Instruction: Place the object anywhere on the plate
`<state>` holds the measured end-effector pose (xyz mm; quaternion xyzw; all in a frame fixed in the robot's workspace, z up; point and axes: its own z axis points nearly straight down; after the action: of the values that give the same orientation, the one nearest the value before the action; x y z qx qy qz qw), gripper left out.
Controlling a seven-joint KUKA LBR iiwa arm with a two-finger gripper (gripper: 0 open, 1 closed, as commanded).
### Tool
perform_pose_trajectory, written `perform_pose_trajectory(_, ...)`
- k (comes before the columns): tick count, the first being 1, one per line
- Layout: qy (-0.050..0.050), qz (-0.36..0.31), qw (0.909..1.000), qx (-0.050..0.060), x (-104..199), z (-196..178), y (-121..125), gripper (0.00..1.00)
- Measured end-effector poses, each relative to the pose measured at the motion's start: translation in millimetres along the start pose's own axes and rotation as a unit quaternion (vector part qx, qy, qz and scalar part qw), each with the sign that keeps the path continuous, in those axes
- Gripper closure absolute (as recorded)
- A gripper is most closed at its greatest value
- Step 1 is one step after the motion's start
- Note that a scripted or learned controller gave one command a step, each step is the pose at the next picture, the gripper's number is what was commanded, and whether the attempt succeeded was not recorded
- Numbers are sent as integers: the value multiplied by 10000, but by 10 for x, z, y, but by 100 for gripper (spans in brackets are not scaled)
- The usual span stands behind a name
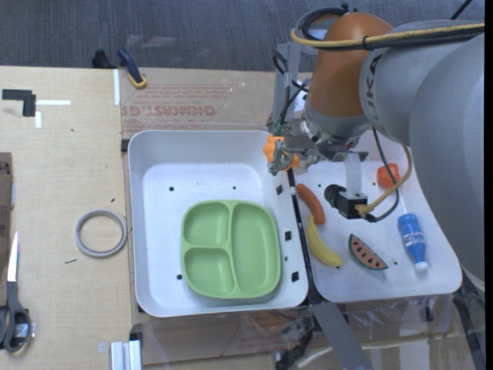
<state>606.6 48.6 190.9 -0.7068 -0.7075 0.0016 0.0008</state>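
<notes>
Over the bins' shared wall your arm (400,83) hung bent, its gripper (279,158) pinched on a small orange object (271,148), the green plate (231,248) lying below-left of the jaws.

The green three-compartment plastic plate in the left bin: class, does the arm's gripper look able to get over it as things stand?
Probably yes. The green three-compartment plastic plate lies flat in the white left bin with nothing on it or above it. The gripper hangs at the bin's far right corner, with open space between.
</notes>
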Motion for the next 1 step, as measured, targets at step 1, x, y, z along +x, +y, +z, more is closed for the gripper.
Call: perform_pose_trajectory(1, -3, 22, 10000, 5, 131, 7, -633, 100)
